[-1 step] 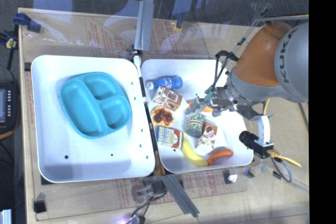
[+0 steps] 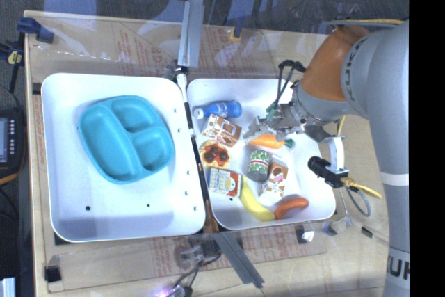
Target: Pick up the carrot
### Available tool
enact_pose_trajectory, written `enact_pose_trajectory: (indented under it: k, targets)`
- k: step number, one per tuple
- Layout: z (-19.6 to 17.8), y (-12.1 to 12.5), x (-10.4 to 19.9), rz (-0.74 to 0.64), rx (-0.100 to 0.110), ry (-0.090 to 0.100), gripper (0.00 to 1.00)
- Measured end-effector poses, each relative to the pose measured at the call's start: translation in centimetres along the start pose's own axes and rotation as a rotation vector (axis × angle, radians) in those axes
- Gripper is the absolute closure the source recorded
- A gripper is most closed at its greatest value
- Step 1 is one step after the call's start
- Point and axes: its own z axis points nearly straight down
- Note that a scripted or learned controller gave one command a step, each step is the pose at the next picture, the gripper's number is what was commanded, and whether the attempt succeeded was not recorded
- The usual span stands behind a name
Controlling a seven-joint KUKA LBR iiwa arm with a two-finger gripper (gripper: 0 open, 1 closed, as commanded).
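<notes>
I log the left bin point(image 2: 69, 215) as the largest item: shallow, white, carrying a blue sectioned tray point(image 2: 126, 138) with three compartments, tilted slightly off square.

The right bin point(image 2: 229, 88) sits just beside it, the two rims meeting along the middle. I count its contents from the far end to the near end:
- a blue-capped bottle point(image 2: 218, 110) lying on its side near the far left corner;
- a printed carton point(image 2: 221, 129) just below the bottle;
- a round pastry-like piece point(image 2: 215, 154) with dark spots, against the left wall;
- a second small carton point(image 2: 224, 181) below that;
- a green-labelled can point(image 2: 259, 163) near the centre;
- a third carton point(image 2: 277, 180) touching the can's right side;
- a banana point(image 2: 256, 204) curving along the near edge;
- a red sausage-like piece point(image 2: 291, 205) at the banana's right end.

The carrot point(image 2: 266, 143) is small, orange, lying flat and roughly crosswise in the right half of the right bin, just above the can, with a green tip at its right end.

The arm point(image 2: 368, 87) enters from the right, and the gripper point(image 2: 277, 123) hangs directly over the carrot, close to it or touching. From this slant I cannot tell how far the jaws are apart, and the carrot appears to lie on the bin floor rather than in any grip.
</notes>
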Motion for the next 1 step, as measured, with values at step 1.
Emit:
enact_pose_trajectory:
  k: [1]
  targets:
    - [1.95,4.32,-0.36,-0.136,-0.037,-0.012,0.00]
